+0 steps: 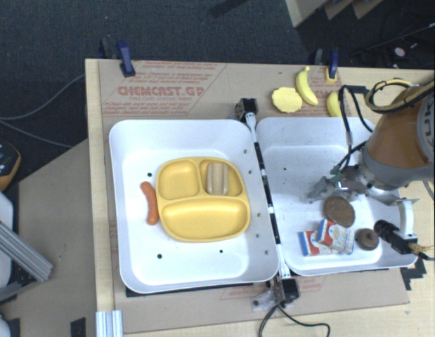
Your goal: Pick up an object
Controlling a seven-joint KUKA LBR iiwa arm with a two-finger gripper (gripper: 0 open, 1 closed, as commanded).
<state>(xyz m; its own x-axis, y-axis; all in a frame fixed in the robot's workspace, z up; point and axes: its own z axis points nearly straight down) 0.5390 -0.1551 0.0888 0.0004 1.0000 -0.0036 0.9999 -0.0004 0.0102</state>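
My gripper (328, 188) hangs over the middle of the right bin (301, 142), and its grey fingers look spread open with nothing between them. Just below and to the right of it lies a round brown disc (339, 211). A smaller brown round piece (368, 239) and a red, white and blue packet (322, 239) rest near that bin's front edge. The left bin (133, 188) holds a yellow divided plate (202, 213) with a beige item (217, 178) in its upper right compartment. An orange sausage (150, 203) lies just left of the plate.
Behind the right bin, a toy banana (306, 86), a yellow lumpy piece (287, 100) and another yellow piece (333, 104) sit on the bench. Blue clamps (124, 57) hold the board's back edge. A dark rail (263, 181) divides the bins.
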